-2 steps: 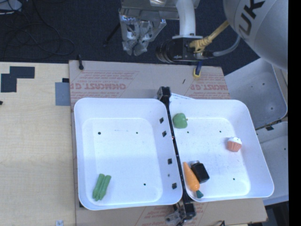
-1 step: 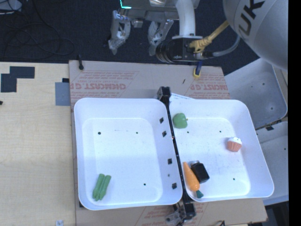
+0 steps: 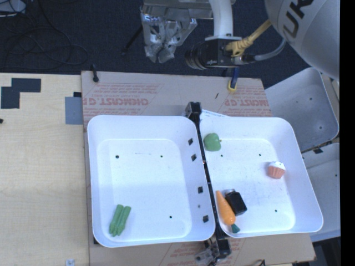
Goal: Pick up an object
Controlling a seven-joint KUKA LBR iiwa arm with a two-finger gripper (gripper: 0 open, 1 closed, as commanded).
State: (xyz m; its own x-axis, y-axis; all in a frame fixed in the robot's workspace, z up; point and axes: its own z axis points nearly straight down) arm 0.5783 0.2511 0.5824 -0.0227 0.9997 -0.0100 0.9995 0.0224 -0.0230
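Two shallow white bins sit side by side on the bench, the left bin [image 3: 105, 148] and the right bin [image 3: 288, 137], meeting along a dark divider strip that runs from far to near. One grey arm [image 3: 302, 21] enters from the far right, and its gripper [image 3: 163, 37] hangs above the dark floor beyond the bench, well apart from both bins; whether it is parted or closed I cannot tell, and nothing visible sits in it.

Five small objects lie in the bins, one on the left and four on the right. One green bean pod [image 3: 120, 220] rests alone in the near left part of the left bin. One orange carrot [image 3: 225, 206] lies in the near left corner of the right bin, close to the divider, and one black block [image 3: 235, 201] touches it on its right side. One green apple-like fruit [image 3: 212, 142] sits at the far left of the right bin, just beside the divider. One small cupcake [image 3: 276, 170], orange with a white top, stands toward the right side of the right bin, well apart from the others.
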